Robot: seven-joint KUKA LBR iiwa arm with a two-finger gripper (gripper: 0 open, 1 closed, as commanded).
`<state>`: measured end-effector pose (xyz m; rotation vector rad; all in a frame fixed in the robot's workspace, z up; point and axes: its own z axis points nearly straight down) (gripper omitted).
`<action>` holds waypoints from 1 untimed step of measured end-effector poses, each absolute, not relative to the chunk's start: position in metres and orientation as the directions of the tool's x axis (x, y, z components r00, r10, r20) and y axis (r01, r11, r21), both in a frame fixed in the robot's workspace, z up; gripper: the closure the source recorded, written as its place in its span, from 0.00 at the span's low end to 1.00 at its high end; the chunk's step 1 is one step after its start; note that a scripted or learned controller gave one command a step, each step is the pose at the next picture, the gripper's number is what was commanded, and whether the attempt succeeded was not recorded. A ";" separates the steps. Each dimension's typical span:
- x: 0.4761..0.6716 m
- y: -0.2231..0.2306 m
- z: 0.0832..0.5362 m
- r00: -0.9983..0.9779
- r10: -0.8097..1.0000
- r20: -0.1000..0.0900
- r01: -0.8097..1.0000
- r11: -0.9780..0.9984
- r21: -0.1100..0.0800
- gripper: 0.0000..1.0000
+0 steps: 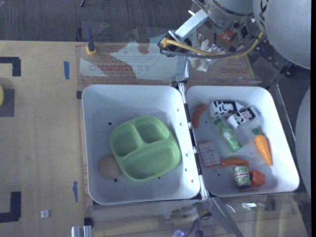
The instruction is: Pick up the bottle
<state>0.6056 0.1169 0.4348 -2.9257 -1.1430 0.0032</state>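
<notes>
The small green see-through plastic bottle (227, 136) lies on its side in the right-hand shallow white bin (284, 132). It is near the middle of that bin. Just above the bottle are two little black-and-white cartons (234, 113). To the right of the bottle lies an orange toy carrot (263, 149). Below the bottle is a small green can (241, 176), and to the left of the bottle is a reddish flat card (209, 153).

The grey two-finger gripper (203, 60) hangs above the far edge of the bin, well apart from the bottle. I cannot tell how it is set, because the wires and metal parts hide that.

From the gripper, the bottle lies toward the near side of the bench, and lower down. The bottle's long side runs at a slant, cap end up and left, fat end down and right. I think the gripper should come down over the bottle and close across its thin sides.
</notes>
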 end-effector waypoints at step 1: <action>0.582 0.176 0.435 0.247 0.969 -0.002 0.969 -0.247 -0.003 1.00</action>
